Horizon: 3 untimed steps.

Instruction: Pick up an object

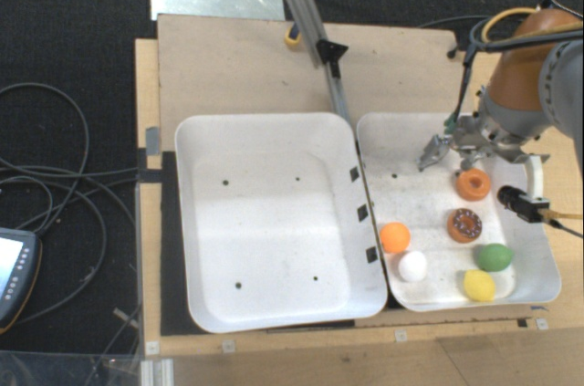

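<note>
Objects lie in the right bin (401, 138): orange ring (473, 184) at three o'clock, orange ball (394, 237) at seven. From three o'clock the arm (529, 69) bends down; gripper (443, 151) hangs at twelve, fingers spread, holding nothing.

A single camera is looking down from above at a slant, taking in the whole table (237, 65) and both white bins, the left bin (274, 220) and the right bin (411, 147), from a middling distance; the arm (534, 74) is entering from the right, and dark floor (64, 28) is framing the far and left sides
</note>
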Tool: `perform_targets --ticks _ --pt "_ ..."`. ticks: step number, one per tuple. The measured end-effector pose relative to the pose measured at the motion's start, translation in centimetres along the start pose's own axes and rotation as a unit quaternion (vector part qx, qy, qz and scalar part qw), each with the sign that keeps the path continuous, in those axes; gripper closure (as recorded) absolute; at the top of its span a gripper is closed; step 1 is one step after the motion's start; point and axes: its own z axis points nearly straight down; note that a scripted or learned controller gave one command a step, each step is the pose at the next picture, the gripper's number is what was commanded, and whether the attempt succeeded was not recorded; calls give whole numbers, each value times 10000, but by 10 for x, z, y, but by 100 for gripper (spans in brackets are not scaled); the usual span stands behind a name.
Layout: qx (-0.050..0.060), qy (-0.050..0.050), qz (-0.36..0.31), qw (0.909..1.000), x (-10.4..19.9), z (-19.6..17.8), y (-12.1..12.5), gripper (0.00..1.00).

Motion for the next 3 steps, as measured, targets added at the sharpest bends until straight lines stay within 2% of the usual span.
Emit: perform_targets --ticks 1,3 --pt "-48 -9 -1 10000 0 -15 3 100" --pt "-59 -13 -10 10000 1 -110 -3 100"
